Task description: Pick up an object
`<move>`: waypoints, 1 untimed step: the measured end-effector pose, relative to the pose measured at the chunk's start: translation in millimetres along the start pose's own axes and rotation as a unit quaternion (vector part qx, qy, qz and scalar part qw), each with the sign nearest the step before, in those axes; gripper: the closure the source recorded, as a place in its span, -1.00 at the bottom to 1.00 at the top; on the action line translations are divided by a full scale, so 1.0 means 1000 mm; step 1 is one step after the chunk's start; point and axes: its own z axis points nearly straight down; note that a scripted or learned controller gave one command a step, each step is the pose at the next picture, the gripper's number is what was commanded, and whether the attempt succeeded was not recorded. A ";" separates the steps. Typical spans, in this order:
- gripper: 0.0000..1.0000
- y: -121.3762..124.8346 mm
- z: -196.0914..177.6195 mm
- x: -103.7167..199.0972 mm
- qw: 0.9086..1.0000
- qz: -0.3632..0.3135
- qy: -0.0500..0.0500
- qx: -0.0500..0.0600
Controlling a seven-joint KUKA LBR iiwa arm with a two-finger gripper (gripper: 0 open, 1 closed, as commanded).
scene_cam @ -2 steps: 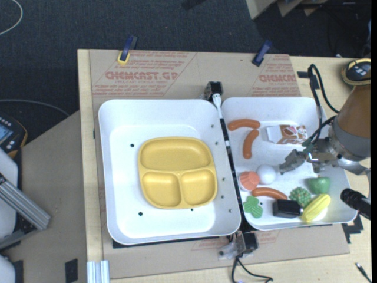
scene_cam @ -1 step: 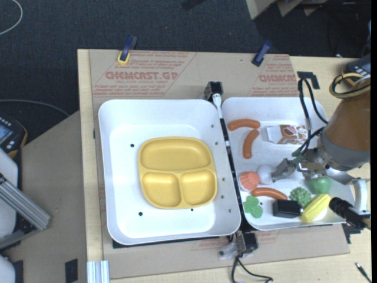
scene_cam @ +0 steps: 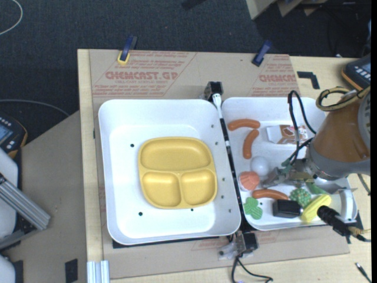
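From above, the arm's jaws (scene_cam: 281,173) hover low in the right bin (scene_cam: 235,108), just beside a small white ball (scene_cam: 260,165); their opening I cannot tell. The ball looks light, smooth, roll-prone; grip across its middle.

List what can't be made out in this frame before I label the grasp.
- Claw, camera view: small and tangled among toys in the right bin; open or shut cannot be told, nor whether it holds anything.
- Bin floor on the right: covered by the arm; what lies under it is hidden.
- Small box: print too small to read, partly behind a cable.
- Black object: too small to identify.
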 end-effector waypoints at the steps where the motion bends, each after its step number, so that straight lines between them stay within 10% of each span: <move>1: 1.00 0.001 -0.013 -0.001 1.000 0.001 -0.001 -0.003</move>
